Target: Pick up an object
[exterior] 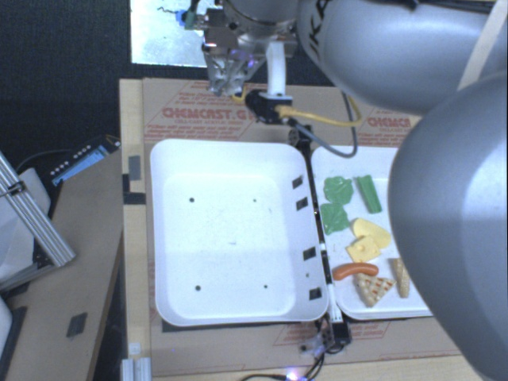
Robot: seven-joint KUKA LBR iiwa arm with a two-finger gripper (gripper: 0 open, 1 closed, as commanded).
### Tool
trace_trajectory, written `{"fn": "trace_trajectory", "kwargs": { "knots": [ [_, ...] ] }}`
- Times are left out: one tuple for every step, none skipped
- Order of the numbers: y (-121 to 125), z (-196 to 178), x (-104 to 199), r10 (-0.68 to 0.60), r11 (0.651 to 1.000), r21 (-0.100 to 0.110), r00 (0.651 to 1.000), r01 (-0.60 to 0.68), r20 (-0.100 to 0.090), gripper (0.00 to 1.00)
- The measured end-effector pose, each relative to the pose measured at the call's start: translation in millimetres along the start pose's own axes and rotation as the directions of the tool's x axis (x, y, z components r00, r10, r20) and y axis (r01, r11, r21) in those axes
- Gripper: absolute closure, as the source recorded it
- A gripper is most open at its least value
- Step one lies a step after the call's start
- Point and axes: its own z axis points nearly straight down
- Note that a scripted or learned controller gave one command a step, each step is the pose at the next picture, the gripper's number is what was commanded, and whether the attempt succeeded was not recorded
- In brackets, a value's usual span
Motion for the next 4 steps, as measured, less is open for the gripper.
{"fn": "trace_trajectory", "kwargs": {
  "knots": [
    [0, -23, 0, 0.000, 1.000, 0.000, 1.000, 0.000, 0.000, 1.00],
    [0, -50, 0, 0.000, 1.000, -0.001, 1.000, 0.000, -0.001, 1.00],
    [0, -58, 0, 0.000, 1.000, 0.000, 1.000, 0.000, 0.000, 1.00],
    [0, -77, 0, 0.000, 1.000, 0.000, 1.000, 0.000, 0.000, 1.00]
  ]
}}
